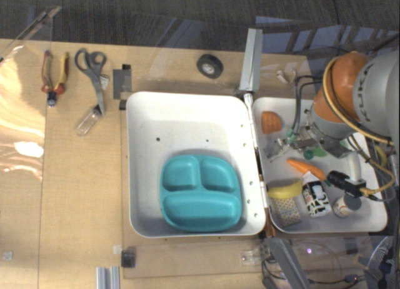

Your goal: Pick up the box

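Wooden desk (pixel 75 175): your claw (pixel 295 141) hovers over the right bin (pixel 375 222), finger state unclear; the box (pixel 315 198) lies below, ungrasped.

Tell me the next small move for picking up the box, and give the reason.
Probably shift the gripper toward the bin's near edge, over the box. The box, white with dark marks, stands just past the carrot and beside the banana, while the gripper sits near the bin's far left part, apart from it.

Teal divided tray (pixel 201 192) low in left bin (pixel 144 156), arm (pixel 359 94) over right bin (pixel 375 222), carrot (pixel 306 169), small patterned box (pixel 316 198) lower centre there, scissors (pixel 94 75) upper left.
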Controlling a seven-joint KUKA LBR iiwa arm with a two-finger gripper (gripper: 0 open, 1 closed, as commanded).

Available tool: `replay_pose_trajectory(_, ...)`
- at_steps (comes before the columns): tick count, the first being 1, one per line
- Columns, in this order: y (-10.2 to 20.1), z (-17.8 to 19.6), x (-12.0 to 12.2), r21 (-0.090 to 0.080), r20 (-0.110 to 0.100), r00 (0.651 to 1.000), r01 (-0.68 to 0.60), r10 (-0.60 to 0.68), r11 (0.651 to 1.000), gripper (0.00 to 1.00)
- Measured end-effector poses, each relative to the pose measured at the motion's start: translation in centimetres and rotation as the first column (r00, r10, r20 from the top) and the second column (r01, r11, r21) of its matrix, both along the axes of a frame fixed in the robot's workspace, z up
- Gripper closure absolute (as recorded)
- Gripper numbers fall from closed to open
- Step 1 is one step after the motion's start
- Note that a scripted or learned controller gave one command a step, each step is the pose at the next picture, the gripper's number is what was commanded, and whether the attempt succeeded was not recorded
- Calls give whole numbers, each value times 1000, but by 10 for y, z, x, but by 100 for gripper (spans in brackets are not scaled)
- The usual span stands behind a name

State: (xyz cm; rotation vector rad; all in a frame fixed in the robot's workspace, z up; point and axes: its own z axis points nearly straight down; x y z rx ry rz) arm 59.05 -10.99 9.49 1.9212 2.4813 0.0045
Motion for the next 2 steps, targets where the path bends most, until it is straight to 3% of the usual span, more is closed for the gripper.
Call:
replay_pose_trajectory(1, -52, -8, 56, -2, 1, 995, 99, -99, 995, 0)
replay_pose_trajectory(2, -45, 39, 25, -2, 3, 1000, 11, -11, 1000, 0)
